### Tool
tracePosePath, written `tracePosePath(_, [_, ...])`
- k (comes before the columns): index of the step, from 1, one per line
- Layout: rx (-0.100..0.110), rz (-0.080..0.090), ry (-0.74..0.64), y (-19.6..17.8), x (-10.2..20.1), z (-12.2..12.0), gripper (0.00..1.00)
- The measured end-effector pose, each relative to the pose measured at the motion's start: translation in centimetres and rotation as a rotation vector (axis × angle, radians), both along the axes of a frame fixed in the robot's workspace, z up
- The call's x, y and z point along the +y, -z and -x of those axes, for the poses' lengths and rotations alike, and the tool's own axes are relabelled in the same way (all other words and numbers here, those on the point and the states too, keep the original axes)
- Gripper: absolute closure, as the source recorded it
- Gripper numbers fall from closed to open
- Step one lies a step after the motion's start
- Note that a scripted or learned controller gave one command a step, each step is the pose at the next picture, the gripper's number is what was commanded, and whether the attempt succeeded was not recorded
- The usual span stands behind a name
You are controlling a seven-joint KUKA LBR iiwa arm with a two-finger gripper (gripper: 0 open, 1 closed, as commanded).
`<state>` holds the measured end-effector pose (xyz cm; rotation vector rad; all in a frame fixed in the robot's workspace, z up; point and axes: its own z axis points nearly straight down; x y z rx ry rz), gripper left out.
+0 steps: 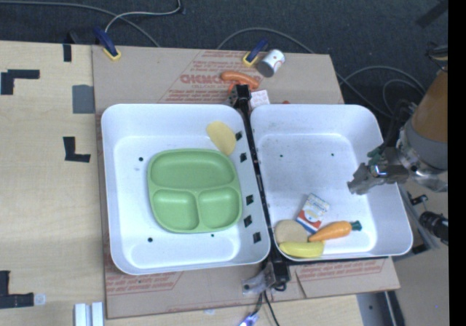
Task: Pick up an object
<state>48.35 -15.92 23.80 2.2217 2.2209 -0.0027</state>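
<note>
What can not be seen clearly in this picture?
- Gripper: small and blurred in the camera view; whether it is open or shut is unclear.
- Small carton: its print is too small to read.
- Tan round item: partly covered by the banana; what it is stays unclear.

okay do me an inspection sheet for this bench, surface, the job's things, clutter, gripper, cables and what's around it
Surface: cardboard on a wooden bench, bearing left bin and right bin.
Job's things: carrot, banana, tan piece and small box in the right bin's near corner; green tray and yellow piece in the left bin.
Clutter: clamps on the cardboard's far edge.
Gripper: gripper over the right bin's right side.
Cables: white cable on the floor.
Surroundings: dark carpet.
</note>
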Motion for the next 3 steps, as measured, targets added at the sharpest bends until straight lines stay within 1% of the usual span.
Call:
tracePosePath(1, [0.0, 0.0, 0.0, 2.0, -2.2, -2.1, 1.0])
tracePosePath(2, [-0.001, -0.001, 0.0, -1.1, -2.2, 0.0, 1.0])
tracePosePath(3, [-0.001, -0.001, -0.002, -1.4, -2.6, 0.0, 1.0])
